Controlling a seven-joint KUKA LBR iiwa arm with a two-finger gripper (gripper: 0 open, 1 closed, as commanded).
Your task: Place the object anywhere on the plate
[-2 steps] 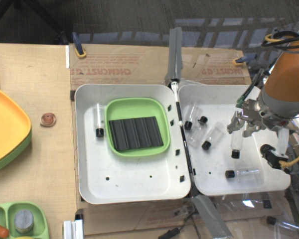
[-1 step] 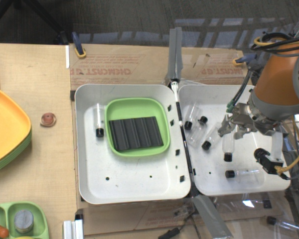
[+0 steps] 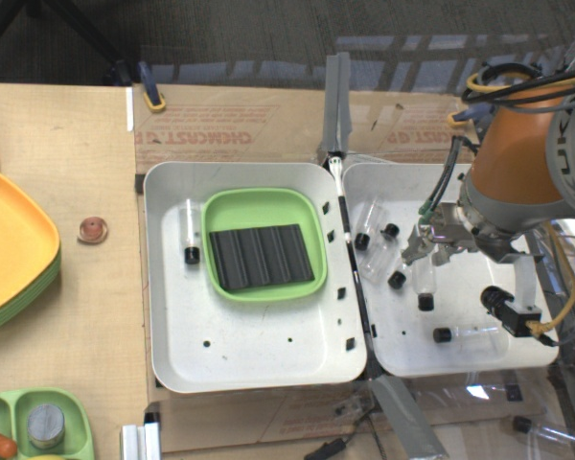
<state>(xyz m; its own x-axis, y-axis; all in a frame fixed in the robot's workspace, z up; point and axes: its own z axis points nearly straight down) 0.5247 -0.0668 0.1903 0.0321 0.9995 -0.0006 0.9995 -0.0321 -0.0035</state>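
- Wooden bench [image 3: 77, 161] carries two white bins; the left bin [image 3: 172, 353] holds a green plate [image 3: 264, 209] at its 12 o'clock, ready as target.
- Grey arm [image 3: 517, 161] hangs over the right bin [image 3: 479, 353].
- Gripper [image 3: 424, 247], whether it's wide or narrow I cannot tell, hovers over clear capped tubes [image 3: 369, 242], likely the objects to pick.

Quick count: two white bins, the left bin [image 3: 172, 353] and the right bin [image 3: 402, 348]. One green plate [image 3: 264, 204] with one dark ribbed block [image 3: 261, 256] on it. Clear tubes with black caps: one in the left bin [image 3: 191, 231], and about five in the right one, hard to be sure since they're see-through. Also one stack of yellow plates [image 3: 14, 247].
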